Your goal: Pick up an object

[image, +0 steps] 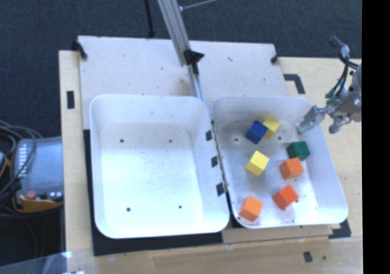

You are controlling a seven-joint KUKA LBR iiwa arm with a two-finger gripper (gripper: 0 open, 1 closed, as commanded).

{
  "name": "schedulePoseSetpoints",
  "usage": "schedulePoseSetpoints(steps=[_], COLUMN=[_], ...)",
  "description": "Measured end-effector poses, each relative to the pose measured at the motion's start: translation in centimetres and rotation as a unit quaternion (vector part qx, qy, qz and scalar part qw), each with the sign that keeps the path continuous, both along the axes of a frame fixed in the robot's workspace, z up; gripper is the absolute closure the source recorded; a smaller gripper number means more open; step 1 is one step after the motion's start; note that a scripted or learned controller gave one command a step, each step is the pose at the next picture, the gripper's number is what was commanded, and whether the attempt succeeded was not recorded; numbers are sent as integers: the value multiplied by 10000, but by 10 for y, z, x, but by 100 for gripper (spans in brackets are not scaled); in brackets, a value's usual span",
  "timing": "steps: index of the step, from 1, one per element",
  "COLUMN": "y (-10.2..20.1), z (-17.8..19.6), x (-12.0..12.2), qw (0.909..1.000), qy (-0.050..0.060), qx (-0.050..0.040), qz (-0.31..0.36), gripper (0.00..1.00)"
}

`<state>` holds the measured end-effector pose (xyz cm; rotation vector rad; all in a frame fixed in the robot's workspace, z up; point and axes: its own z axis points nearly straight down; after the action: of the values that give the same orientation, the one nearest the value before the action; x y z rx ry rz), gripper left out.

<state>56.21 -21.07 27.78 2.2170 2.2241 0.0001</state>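
The right bin [332,189] holds several small cubes: a blue one [256,131] touching a small yellow one [272,124], a green one [298,150], a larger yellow one [258,162], and three orange ones [291,168] [285,196] [251,207]. My gripper [323,123] hovers over the bin's upper right rim, just above and to the right of the green cube. Its two fingers are spread apart and open, with nothing between them.
The left bin [152,163] sits beside the right one, their walls meeting in the middle. A slanted metal pole [173,17] rises from the back board. A grey box with cables [36,172] stands off the bench at the left.
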Motion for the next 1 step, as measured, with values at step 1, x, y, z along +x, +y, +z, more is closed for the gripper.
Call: schedulePoseSetpoints(steps=[1], y=[0], z=[0], x=[0], qw=[10000], qy=[0], qx=[-1], qz=[1], gripper=[0])
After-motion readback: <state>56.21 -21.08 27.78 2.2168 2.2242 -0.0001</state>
